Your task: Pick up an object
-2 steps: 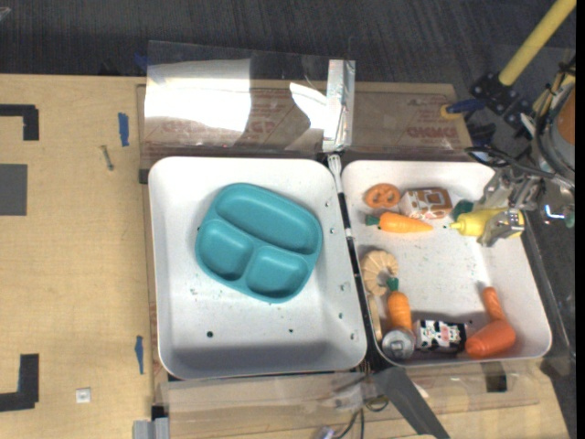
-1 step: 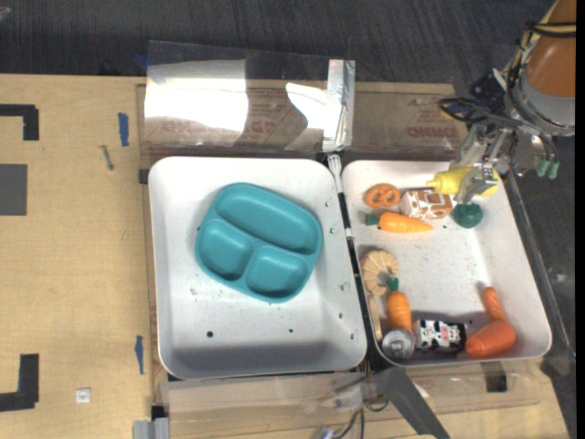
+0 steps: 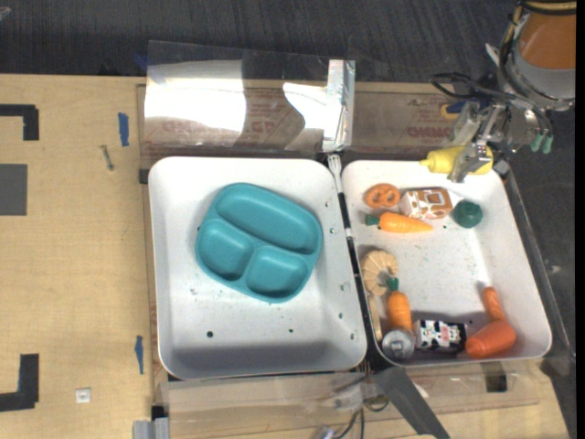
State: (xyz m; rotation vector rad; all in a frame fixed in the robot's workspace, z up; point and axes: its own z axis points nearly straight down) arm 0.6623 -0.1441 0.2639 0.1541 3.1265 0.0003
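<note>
The left bin (image 3: 174,327) holds a teal divided plate (image 3: 260,240), lying flat near its middle and well apart from the arm. The right bin (image 3: 521,245) holds the small things that can be picked.

Along its left wall lie a tan cookie-like piece (image 3: 378,270), a carrot (image 3: 398,309) below it, and a small can (image 3: 398,342) by the near corner, with a black-and-white carton (image 3: 441,335) just beside it. Toward the far side sit a pretzel (image 3: 381,195), a second carrot (image 3: 403,223) lying roughly crosswise with its tip to the right, a red-and-white box (image 3: 427,203) and a green ball (image 3: 468,214). Two orange pieces (image 3: 494,327) rest in the near right corner.

At the far right corner a yellow toy (image 3: 443,161) lies on the bin's rim, its long axis running left to right. The gripper (image 3: 475,158) hangs at the toy's right end, touching or almost touching it. I cannot tell whether its grip is released or clenched, nor whether the toy sits between the fingers.

So the nearest thing lies just left of the gripper; the rest lie nearer the camera and lower in the bin.
</note>
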